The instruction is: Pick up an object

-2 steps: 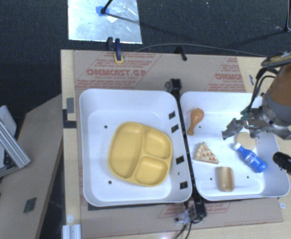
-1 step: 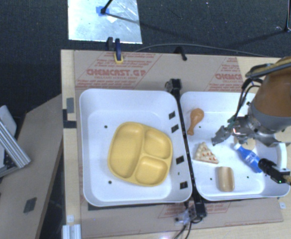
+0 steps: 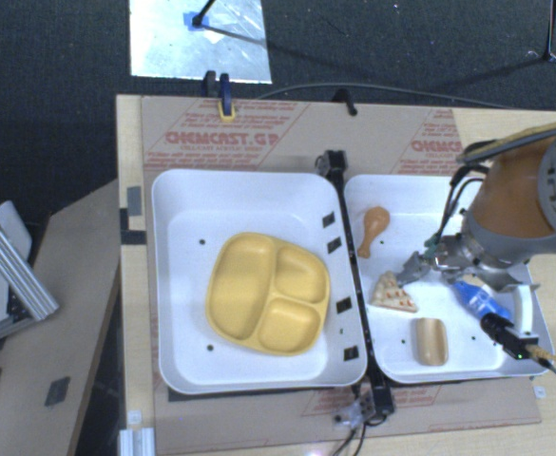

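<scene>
Both white bins, left (image 3: 178, 255) and right (image 3: 406, 198), are looking like smooth, slightly glossy plastic. Yellow divided tray (image 3: 268, 293) is showing as matt-ish molded plastic w/ soft sheen. Drumstick (image 3: 373, 227), pizza slice (image 3: 393, 294) and bread roll (image 3: 431, 340) are reading as smooth plastic toy food. Board (image 3: 258, 131) under the bins is looking like printed protective paper, matt. Arm (image 3: 525, 198) is showing a satin orange band & grey casing. Foil-like sheet (image 3: 197, 27) is shining, metallic. Floor is looking like rough dark carpet.

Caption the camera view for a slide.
Gripper hovers by pizza slice in right bin; yellow tray fills left bin.
</scene>
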